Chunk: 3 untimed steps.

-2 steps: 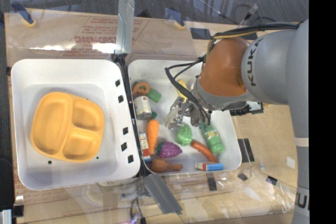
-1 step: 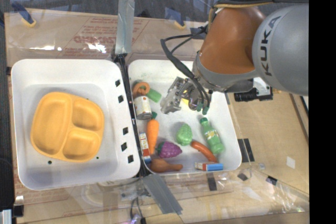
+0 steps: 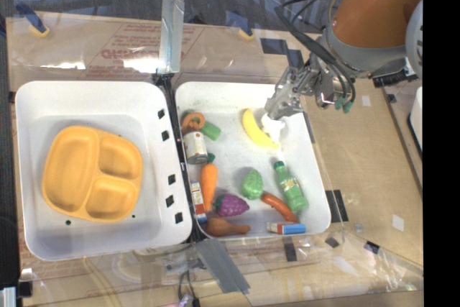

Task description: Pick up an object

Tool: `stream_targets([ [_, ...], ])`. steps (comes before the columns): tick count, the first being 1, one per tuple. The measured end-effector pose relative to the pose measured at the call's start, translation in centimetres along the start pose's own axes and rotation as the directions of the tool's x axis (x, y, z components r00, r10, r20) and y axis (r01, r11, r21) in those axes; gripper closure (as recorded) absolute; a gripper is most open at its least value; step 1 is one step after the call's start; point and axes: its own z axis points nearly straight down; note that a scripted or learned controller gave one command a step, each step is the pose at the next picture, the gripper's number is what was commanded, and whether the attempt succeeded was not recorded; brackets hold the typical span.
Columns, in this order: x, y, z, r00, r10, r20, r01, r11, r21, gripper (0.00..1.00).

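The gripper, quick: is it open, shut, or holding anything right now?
Gripper: cannot be told; it sits low over the right bin, right by the banana, and nothing is seen held in it.

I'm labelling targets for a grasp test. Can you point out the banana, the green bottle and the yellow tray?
banana (image 3: pixel 256 131): camera view, middle of its curved body.
green bottle (image 3: pixel 290 188): camera view, on its label.
yellow tray (image 3: pixel 92 172): camera view, ridge between its compartments.
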Motion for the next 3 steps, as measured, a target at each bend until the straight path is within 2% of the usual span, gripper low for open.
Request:
stream_targets([
  [1, -5.5, 6.9, 6.9, 0.983, -0.183, -0.008, 0.183, 0.983, -0.004, 1.00],
  [2, -7.6, 2.2, 11.3, 0.922, -0.388, -0.006, 0.388, 0.922, -0.004, 1.00],
  [3, -6.8, 7.5, 8.5, 0.933, -0.360, 0.001, 0.360, 0.933, -0.003, 1.00],
])
